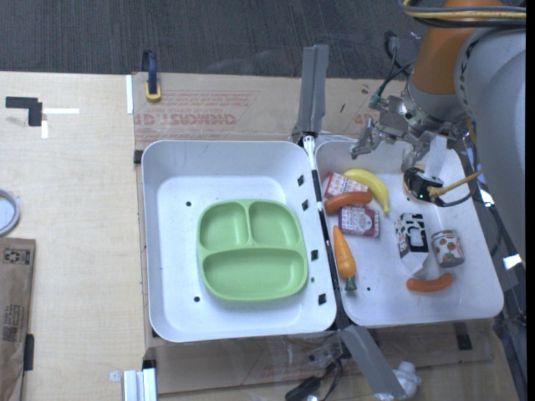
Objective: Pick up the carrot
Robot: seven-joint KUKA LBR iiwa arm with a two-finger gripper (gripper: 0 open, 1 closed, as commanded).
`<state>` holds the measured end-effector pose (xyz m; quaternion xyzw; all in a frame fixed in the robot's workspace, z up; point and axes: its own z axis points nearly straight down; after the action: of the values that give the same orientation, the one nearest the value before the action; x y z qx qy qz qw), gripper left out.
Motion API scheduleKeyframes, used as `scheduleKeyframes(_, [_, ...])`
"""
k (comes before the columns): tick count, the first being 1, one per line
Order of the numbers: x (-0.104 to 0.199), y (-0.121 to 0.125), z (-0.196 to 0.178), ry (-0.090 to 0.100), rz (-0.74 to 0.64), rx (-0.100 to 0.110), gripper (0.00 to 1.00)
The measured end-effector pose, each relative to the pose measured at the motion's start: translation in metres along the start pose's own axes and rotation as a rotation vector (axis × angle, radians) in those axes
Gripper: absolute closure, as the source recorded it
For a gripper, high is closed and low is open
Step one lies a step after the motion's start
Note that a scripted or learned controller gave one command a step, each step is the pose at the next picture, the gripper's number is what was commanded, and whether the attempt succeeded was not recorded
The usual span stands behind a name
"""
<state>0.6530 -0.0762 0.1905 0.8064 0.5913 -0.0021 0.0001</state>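
Two white bins sit side by side under me. The left bin point(159, 249) holds one green divided plate point(251, 249) with three compartments. The right bin point(476, 303) holds the loose pieces: one carrot point(343, 255), one banana point(370, 185), two sausage-like pieces, one point(347, 200) just under the banana and one point(430, 284) near the front right, one small red packet point(358, 220), one black-and-white carton point(411, 234) and one small can point(447, 248).

My arm point(468, 48) comes in from the right, the orange band high above the back of the right bin, the wrist bent down and toward the bins' shared wall. My gripper point(372, 140) hangs over the back left corner of the right bin, above the banana. From this slant I cannot tell how far my jaws stand apart, and I can make out nothing between them.

The carrot lies against the left wall of the right bin, just beside the divider, orange body pointing toward the back and green stub toward the front. It sits well forward of my jaws, with the banana, the upper sausage piece and the red packet lying between us.
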Motion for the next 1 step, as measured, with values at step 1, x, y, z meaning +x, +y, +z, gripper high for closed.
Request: scheduleKeyframes(1, [-0.0508, -0.0699, 0.0891, 0.003, -0.037, -0.002, 0.00])
